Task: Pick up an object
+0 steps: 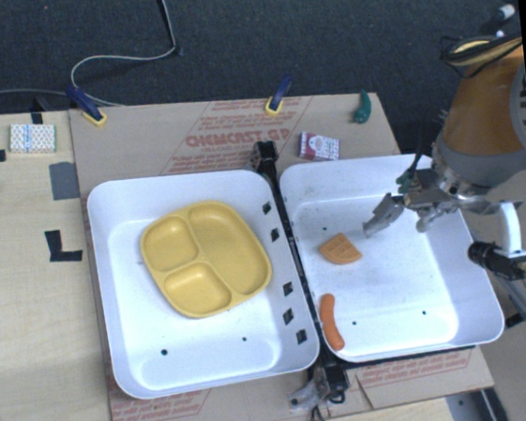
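My pincer (403, 217) hangs over the right bin (464, 319), fingers spread apart and gripping nothing. The orange wedge (340, 249) lies on that bin's floor just left of me; an orange sausage (330, 321) rests by its left wall. The left bin (139, 360) holds a yellow divided plate (206, 257). Cardboard (226, 135) underlies both bins on a pale wooden bench (30, 316), dark carpet (317, 19) beyond.
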Motion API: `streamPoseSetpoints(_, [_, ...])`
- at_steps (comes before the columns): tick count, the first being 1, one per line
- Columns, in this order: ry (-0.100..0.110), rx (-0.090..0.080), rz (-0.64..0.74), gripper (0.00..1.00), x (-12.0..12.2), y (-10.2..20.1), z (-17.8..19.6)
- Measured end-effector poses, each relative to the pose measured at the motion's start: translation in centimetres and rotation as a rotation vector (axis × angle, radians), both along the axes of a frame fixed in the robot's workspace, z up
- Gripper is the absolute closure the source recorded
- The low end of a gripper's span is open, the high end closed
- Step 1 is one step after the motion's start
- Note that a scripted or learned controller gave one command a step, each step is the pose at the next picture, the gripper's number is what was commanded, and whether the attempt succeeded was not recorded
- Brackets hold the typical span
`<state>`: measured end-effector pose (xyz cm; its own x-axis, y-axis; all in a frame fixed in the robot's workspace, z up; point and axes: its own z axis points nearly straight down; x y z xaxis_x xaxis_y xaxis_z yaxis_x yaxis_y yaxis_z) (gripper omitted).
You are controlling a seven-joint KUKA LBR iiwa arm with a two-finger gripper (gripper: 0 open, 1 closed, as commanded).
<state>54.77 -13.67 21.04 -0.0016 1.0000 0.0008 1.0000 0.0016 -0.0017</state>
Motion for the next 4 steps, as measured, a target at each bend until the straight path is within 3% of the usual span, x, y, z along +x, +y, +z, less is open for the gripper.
streamPoseSetpoints(1, [-0.007,-0.001,0.001,0.00,5.2,1.2,-12.4])
streamPoseSetpoints(2, [-0.007,-0.003,0.000,1.00,5.1,1.1,-11.4])
streamPoseSetpoints(3, [-0.007,-0.003,0.000,0.00,5.1,1.1,-11.4])
streamPoseSetpoints(4, [-0.007,-0.004,-0.001,0.00,3.1,3.0,-12.4])
